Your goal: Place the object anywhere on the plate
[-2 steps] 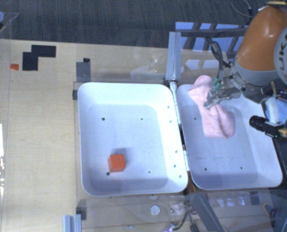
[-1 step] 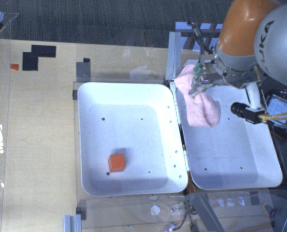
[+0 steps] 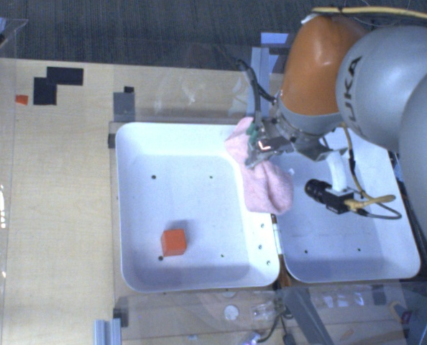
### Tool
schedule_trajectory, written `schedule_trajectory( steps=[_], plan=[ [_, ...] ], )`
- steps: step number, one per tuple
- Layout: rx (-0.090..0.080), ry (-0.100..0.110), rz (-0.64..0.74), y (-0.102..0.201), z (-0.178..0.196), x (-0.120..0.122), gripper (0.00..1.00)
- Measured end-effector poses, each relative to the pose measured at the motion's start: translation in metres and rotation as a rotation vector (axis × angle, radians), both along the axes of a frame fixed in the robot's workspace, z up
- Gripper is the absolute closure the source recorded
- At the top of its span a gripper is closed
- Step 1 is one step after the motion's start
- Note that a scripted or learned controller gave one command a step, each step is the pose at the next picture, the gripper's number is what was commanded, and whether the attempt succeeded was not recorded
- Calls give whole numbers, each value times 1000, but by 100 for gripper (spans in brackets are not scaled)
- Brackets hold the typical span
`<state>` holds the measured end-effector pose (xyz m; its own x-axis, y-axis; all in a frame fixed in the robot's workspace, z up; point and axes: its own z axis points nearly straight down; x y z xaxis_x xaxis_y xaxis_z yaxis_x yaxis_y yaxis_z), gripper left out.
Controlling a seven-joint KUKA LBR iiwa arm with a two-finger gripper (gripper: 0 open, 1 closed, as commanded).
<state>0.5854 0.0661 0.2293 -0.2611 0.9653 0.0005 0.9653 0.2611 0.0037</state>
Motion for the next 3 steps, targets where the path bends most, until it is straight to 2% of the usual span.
schedule_trajectory(
  steps=[1,2,3],
  plan=[
    [-1,0,124,54,-34,47,100],
    [0,-2,212,111,-31,38,100],
    [-1,-3,613,130,-16,16,100]
  ],
)
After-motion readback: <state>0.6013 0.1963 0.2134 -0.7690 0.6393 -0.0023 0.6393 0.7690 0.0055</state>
